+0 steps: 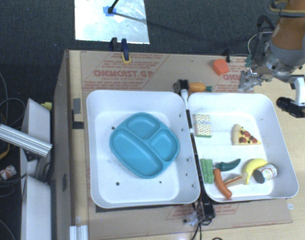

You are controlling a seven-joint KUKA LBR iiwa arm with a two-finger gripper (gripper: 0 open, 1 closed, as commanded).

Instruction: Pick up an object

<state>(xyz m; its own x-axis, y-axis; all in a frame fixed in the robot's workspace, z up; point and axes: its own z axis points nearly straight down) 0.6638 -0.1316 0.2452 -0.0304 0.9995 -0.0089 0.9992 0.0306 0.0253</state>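
grey hand (247, 81) blurred, above right bin (277, 115)

the arm (287, 39) hangs at the upper right, its gripper (248, 80) over the board just beyond the right bin (280, 134). that bin holds a pizza slice (244, 135), banana (253, 167), can (267, 173) and carrot (222, 183). the left bin (100, 134) holds a blue plate (144, 144).
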